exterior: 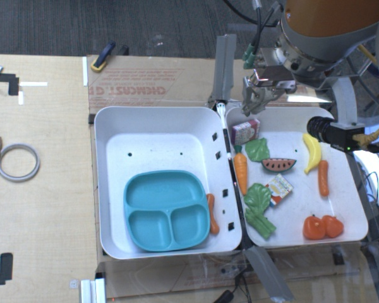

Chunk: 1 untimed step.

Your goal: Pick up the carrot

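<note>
On a pale wooden bench (pixel 38 232) sit two white bins. The claw (pixel 252 106) hangs over the right bin's (pixel 357 201) far edge, fingers slightly spread and holding nothing, the arm's wrist tipped down from the upper right. The carrot (pixel 240 171) lies nearer, along that bin's left wall, beside a watermelon slice (pixel 278 165).
</note>
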Motion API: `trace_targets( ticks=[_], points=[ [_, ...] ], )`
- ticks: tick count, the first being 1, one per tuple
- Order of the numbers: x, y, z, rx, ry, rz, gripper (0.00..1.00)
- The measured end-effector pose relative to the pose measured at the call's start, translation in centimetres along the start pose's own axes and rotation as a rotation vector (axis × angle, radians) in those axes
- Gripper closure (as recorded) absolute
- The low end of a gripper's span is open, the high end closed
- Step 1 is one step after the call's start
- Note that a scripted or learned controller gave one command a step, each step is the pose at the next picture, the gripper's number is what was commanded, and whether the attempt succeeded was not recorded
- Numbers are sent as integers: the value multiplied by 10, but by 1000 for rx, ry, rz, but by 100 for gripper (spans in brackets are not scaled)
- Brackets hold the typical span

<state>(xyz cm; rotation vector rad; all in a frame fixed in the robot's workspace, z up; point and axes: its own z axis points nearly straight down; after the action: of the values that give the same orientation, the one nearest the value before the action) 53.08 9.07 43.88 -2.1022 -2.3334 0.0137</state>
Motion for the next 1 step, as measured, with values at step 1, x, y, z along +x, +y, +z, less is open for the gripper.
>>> trace_targets(
  ticks=[1],
  points=[
    [-2, -2, 1, 1, 0, 70, 100]
  ],
)
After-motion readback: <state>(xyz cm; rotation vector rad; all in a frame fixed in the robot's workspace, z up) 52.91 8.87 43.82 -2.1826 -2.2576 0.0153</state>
